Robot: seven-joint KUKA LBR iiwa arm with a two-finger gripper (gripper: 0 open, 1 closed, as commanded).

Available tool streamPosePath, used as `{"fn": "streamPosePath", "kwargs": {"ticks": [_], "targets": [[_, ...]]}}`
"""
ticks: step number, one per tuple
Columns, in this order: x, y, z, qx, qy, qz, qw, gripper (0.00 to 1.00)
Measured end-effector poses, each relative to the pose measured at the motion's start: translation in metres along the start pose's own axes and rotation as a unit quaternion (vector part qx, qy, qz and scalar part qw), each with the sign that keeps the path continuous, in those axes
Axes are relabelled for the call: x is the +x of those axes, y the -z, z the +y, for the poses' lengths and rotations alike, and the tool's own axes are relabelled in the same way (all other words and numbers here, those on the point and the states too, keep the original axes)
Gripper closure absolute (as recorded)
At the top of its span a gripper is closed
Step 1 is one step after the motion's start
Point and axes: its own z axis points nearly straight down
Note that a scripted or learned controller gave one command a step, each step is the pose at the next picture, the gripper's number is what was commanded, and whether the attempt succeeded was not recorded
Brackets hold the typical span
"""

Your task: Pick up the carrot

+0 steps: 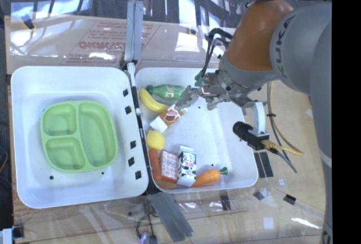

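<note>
Carrot [206,177] lies at the near edge of the right bin [240,181], well below the gripper [187,99] and a little to its right, with its green end pointing right and its orange tip touching a small black-and-white carton [186,165]. The gripper hangs over the far part of this bin, and I cannot tell if it is open or closed. Just left of it lie a green bottle [165,91] and a banana [150,100], a small red and white packet [167,117] is just under it, and the green divided plate [79,135] sits far to its left in the other bin [22,124].
</note>
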Motion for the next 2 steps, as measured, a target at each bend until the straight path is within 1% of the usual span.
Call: {"fn": "streamPosePath", "kwargs": {"ticks": [1, 2], "targets": [[-0.052, -0.069, -0.055, -0.001, 0.137, 0.0, 0.9906, 0.0], [-0.109, -0.136, -0.077, 0.0, 0.049, 0.001, 0.9988, 0.0]]}}
